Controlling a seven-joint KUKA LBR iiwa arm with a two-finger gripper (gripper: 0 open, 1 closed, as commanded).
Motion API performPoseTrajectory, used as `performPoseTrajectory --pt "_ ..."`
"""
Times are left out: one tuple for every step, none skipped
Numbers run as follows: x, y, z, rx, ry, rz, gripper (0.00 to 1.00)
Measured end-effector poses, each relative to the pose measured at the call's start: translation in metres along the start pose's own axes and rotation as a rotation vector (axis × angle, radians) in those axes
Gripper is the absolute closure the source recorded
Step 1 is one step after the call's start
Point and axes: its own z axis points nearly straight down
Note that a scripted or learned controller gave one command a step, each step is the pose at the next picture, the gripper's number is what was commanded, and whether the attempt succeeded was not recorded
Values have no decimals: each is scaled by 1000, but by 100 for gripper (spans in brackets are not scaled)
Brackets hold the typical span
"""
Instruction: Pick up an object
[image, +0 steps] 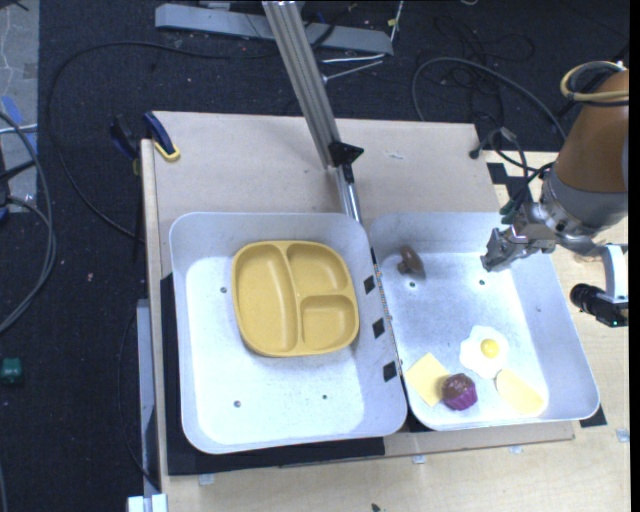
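Nearest me, along the front edge of the right bin (560, 330), I have a cluster of candidates: a purple, rounded piece (459, 391) that looks like a toy onion or plum, a pale yellow cheese-like square (427, 378) touching its left side, a toy fried egg (486, 351) just behind it, and a pale yellow wedge (520, 391) to its right near the bin's front wall. All of them lie flat or low on the white floor, so none offers much height to close on; the purple piece is the bulkiest and, I judge, the easiest to take.

Further back in the same bin, close to its left wall, sits a small brown lump (410, 262), well apart from the cluster. I can't say what it is.

The left bin (200, 330) carries a yellow divided plate (296, 297) with three compartments.

Farthest, at the back right of the right bin, my tool (500, 250) hangs above the bin floor with nothing visible between its tips. It is too dark and small for me to tell how it is set.

I read this as the approach step: no object taken yet. The next move calls for choosing a target, bringing the tool forward and left over the cluster or left toward the brown lump, squaring it up, then descending. The crowding around the purple piece could make a clean grip awkward.
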Motion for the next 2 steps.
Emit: performPoseTrajectory --pt "56 -1 6 7 4 -5 100" --pt "120 7 -1 4 4 -7 100"
